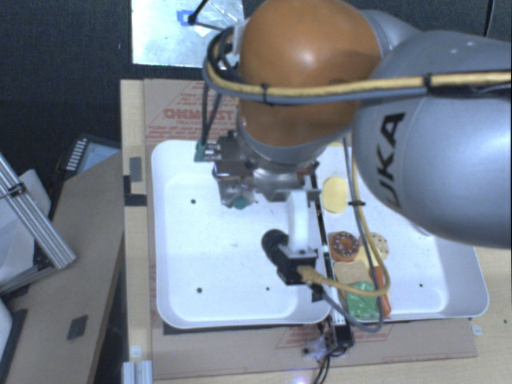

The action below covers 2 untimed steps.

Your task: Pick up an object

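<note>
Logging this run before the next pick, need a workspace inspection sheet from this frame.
Surface: two shallow white bins, left bin, right bin, on a cardboard sheet.
Job's things: yellow round piece, brown sprinkled doughnut-like toy, green item, all in the right bin near the divider.
Clutter: nothing seen.
Gripper: gripper over the left bin; finger state unclear.
Cables: yellow cable across the arm; thinner loop hanging.
Surroundings: aluminium rail left, dark backdrop.
</note>
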Tool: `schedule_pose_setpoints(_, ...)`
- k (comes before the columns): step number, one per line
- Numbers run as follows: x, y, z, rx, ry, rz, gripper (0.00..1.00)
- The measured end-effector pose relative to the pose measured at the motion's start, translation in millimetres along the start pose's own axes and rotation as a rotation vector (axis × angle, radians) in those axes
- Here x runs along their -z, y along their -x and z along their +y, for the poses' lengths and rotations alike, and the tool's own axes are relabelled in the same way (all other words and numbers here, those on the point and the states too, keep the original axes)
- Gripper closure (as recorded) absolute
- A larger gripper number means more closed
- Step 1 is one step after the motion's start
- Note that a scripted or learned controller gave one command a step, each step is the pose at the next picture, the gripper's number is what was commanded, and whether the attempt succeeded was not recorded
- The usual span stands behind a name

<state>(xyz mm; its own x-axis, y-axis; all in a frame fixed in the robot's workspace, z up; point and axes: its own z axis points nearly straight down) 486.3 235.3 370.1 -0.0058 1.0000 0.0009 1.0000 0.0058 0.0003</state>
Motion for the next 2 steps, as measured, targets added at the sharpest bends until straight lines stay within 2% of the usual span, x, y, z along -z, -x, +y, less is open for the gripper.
schedule_pose_setpoints(1, 93.2, 0.9, 0.7, -0.001, 0.009, 0.005, 1.0)
schedule_pose_setpoints(2, 104.9, 0.8, 0.1, 0.0, 0.003, 0.001, 1.0)
